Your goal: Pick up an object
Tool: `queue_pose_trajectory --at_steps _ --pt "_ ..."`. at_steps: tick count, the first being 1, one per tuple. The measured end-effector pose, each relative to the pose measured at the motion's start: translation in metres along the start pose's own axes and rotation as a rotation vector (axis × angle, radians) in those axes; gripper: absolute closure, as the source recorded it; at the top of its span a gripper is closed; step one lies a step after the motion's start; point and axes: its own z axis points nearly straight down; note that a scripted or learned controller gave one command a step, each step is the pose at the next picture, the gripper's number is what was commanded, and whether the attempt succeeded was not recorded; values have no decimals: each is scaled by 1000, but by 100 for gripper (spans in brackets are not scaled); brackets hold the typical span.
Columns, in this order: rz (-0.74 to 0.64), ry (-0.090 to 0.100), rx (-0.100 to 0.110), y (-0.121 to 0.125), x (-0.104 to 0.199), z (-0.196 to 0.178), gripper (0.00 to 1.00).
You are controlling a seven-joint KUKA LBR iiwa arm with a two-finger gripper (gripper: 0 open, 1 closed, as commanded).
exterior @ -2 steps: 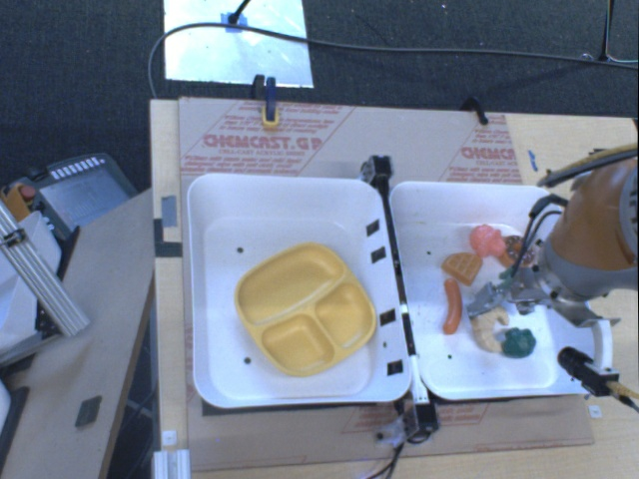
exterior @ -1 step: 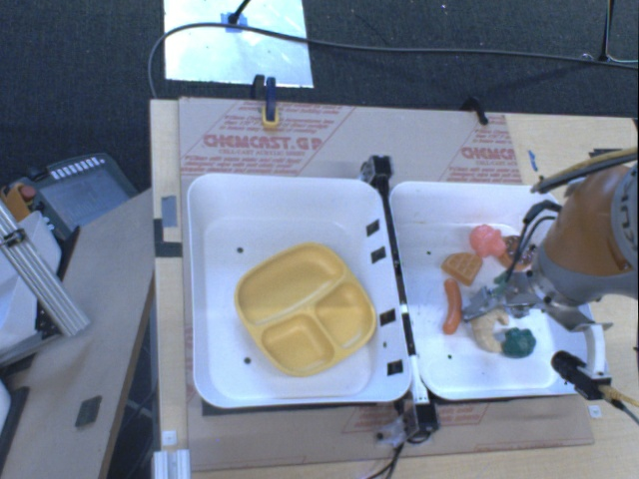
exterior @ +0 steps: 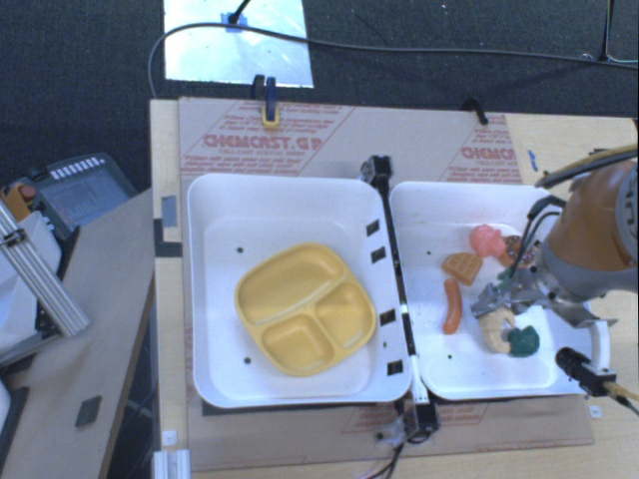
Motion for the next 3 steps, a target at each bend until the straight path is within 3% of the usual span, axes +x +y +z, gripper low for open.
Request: queue_pose_trajectory --at_steps 3 --pt "-4 -2 -5 15 -1 -154 100"
